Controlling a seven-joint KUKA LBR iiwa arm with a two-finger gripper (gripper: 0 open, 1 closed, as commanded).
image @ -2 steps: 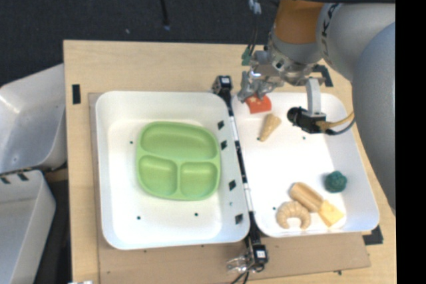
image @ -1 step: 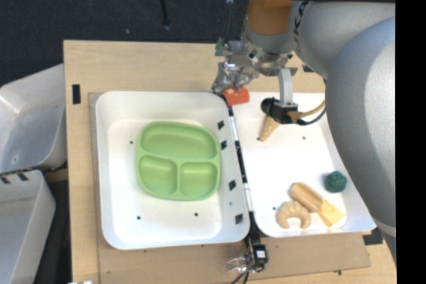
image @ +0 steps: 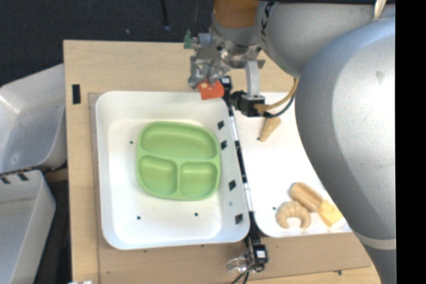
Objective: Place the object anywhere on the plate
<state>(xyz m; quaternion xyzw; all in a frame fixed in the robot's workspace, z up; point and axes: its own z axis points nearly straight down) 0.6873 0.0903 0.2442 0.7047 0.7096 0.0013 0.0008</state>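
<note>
A green plate with three compartments is seen lying in the left bin. No object is seen on it; all three compartments are bare.

The gripper is positioned over the far edge of the left bin, near the divider between the two bins, beyond the plate's far rim. A small red-orange block is seen at the fingertips. It appears to be gripped between closed fingers, though the fingers are partly masked by the wrist hardware, so the grip is judged probable, not certain. Whether the block is clear of the bin floor cannot be determined from this angle.

In the right bin, other items are noted: a tan stick near the divider, and, at the near end, a croissant, a bread roll and a yellow piece, grouped close together.

Progress is assessed as roughly half complete. The pick is judged to have been made. The carry toward the plate and the release remain outstanding. The block is not yet above the plate; a short travel toward the near-left is required before lowering. The risk of slippage in transit is noted, given the small size of the block.
</note>
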